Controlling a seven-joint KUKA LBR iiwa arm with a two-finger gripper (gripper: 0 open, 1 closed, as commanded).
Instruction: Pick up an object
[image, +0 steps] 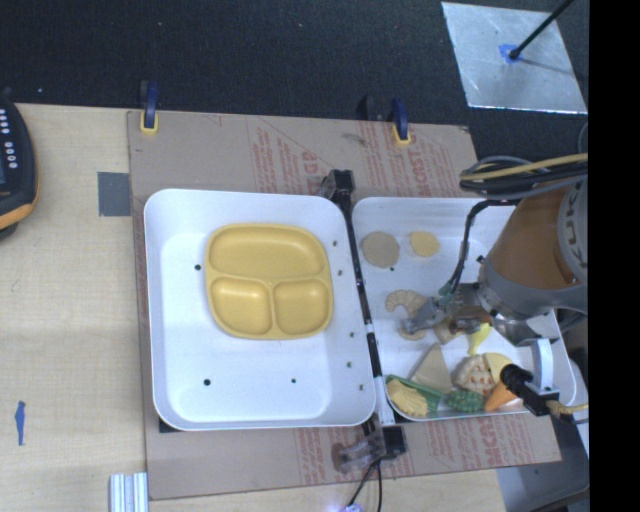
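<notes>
The right bin (400, 207) holds several toy foods. Two round cookies, one tan (380, 249) and one yellow (424, 243), lie at its far side. A pale croissant shape (403, 299) lies mid-bin. Along the near edge are a tan wedge (432, 368), a corn cob (407, 397), a green piece (462, 402) and an orange piece (500, 397). My gripper (432, 316) hangs low in this bin, just right of the croissant shape and above the wedge. The arm (530, 260) covers the bin's right part.
The left bin (180, 300) bears a yellow divided plate (268, 279). Both bins sit on cardboard (250, 150) held by blue clamps (149, 105). A dark handset (12, 160) lies at the bench's left edge. A black bracket (340, 184) sits between the bins.
</notes>
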